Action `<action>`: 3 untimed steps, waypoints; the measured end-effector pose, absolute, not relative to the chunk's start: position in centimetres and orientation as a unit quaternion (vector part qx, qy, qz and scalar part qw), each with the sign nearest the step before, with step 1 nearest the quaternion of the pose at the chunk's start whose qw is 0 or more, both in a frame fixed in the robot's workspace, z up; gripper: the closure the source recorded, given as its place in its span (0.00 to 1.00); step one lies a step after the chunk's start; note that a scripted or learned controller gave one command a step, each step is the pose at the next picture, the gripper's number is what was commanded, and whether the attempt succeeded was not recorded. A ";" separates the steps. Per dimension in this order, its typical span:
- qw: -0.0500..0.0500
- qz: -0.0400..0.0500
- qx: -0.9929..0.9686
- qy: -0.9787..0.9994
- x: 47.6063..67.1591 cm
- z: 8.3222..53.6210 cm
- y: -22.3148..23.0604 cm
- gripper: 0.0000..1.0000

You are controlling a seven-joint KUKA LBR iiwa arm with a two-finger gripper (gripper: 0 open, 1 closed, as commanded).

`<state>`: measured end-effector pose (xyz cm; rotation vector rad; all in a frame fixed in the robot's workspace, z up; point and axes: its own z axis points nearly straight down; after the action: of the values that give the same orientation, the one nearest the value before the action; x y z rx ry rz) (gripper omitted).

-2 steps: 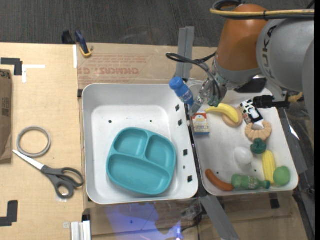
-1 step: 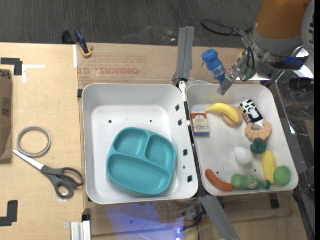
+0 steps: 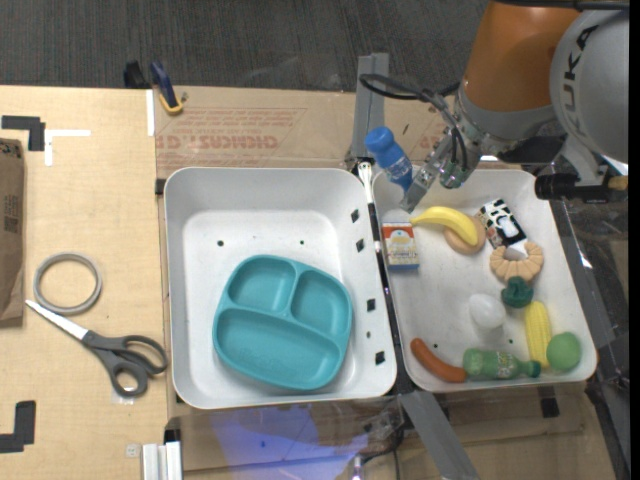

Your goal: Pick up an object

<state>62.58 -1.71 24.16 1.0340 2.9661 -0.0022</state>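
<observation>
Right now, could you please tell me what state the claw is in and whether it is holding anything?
Claw: closed on the blue bottle, lifted above the back left corner of the right bin.

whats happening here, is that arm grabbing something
A grey KUKA arm with an orange band reaches in from the right, its claw at the back left corner of the right bin. A blue bottle sits right by the claw, but whether it is gripped cannot be told. In that bin lie a banana, a small carton, a sausage, corn and other toy food. The left bin holds a teal divided plate.
</observation>
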 end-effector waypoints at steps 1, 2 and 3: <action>0.000 0.000 0.295 0.955 56.6 25.5 0.8 1.00; 0.001 0.000 0.209 0.978 59.7 28.6 3.6 1.00; 0.002 0.000 0.266 0.964 63.3 34.3 -1.7 1.00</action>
<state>63.33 -1.67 34.31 0.8343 3.0252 -0.0012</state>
